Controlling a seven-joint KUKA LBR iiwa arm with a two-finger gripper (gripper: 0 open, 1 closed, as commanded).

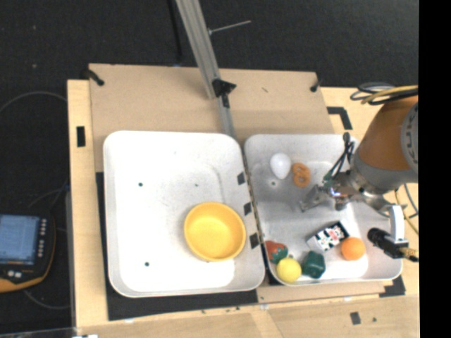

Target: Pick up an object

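The gripper [313, 201] sat low in the middle of the right bin [282, 150], and I could not tell if it was holding anything. A small black and white box [328, 236] lay near the bin's front right corner, its long side slanting up to the right. Its print was too small to read. Beside it sat a round orange ball [352, 248]. A smooth yellow bowl [214, 230] stood in the left bin [141, 160].
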